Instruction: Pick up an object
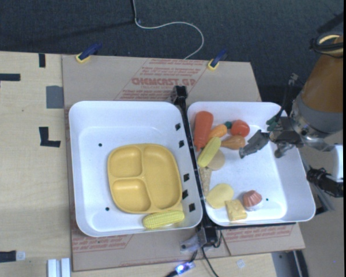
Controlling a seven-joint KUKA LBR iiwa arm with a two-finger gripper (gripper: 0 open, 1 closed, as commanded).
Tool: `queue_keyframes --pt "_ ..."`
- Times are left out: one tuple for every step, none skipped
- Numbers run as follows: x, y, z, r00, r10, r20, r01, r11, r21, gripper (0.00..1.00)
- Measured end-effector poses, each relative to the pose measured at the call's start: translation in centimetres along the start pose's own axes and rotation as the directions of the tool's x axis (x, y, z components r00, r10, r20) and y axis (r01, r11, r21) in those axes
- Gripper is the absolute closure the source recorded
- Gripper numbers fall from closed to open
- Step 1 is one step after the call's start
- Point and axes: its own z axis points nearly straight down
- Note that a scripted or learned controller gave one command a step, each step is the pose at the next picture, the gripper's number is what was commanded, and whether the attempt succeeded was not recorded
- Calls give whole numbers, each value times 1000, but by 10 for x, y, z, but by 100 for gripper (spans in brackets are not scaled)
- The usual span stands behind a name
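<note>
Two white bins side by side on the bench: left bin (pixel 81 154) w/ a yellow tray (pixel 143 176) in the middle and a corn cob (pixel 163 218) just below it, by the front wall. Right bin (pixel 285 178) full of toy food, mostly pushed to its left side: a long red-orange carrot (pixel 202 127) along the wall, a yellow corn piece (pixel 209 151) next to it, a tomato (pixel 239 127) a bit further in, then a yellow lemon (pixel 220 194), cheese block (pixel 236 210) and a small red piece (pixel 252 198) near the front. Gripper (pixel 265 143) low over the bare part of the right bin, near the tomato, prob. lining up for a grab. Open or shut: can't tell, too dark and small. Nothing seen in its grip. Any toy ok for the pick; closest ones just left of the gripper, so prob. a short move left.
</note>
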Motion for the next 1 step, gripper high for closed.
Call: queue_keyframes --pt "0 1 -5 1000 -3 1 3 1000 -10 0"
